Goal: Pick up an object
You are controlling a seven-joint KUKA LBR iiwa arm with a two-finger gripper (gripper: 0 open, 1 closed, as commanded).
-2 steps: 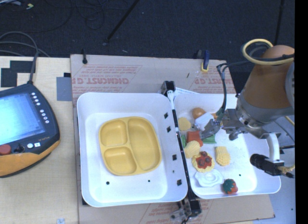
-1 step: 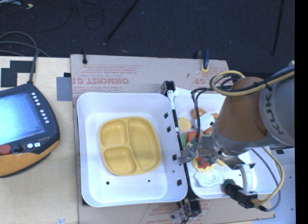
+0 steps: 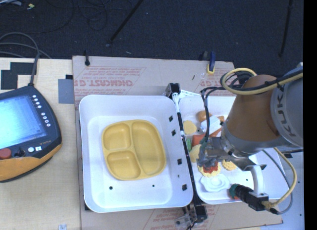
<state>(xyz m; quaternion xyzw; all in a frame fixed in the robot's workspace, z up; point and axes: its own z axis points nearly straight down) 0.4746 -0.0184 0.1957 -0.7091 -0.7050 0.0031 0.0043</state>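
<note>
While the gripper [image 3: 210,163] sits low in the right bin [image 3: 267,172], a small red-and-yellow toy piece [image 3: 212,167] (partly hidden) at its tip, grip state unclear, yellow divided tray [image 3: 133,149] at nine o'clock.

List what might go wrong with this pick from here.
1. The tool is down in a tight heap of toy food in the right bin; it may pinch two pieces, or knock neighbours aside.
2. The heap lies close to the black divider between the bins, so a piece could be shoved against it and slip free.
3. Cables loop over the arm and might snag.
</note>
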